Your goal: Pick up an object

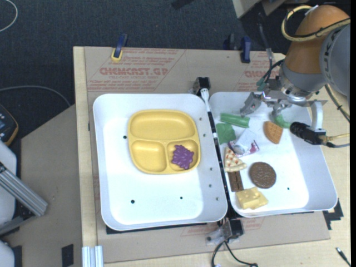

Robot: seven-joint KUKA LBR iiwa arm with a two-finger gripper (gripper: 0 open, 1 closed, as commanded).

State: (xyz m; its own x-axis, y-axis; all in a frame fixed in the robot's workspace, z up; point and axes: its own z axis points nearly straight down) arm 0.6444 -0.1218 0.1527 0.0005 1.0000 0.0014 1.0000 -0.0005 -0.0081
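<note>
Gripper [266, 105] hovers over far part of right bin [311, 199], jaws apart and holding nothing, orange wedge [272, 132] lying just nearer and slightly right of the fingertips.

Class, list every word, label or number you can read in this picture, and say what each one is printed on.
"CHEMCAST G.P": red print on the brown board under the bins, behind the left bin.
Smaller red lines above and below it: too blurred to read.
Partial red print on the board behind the right bin, beside the gripper: cut off, unreadable.
</note>
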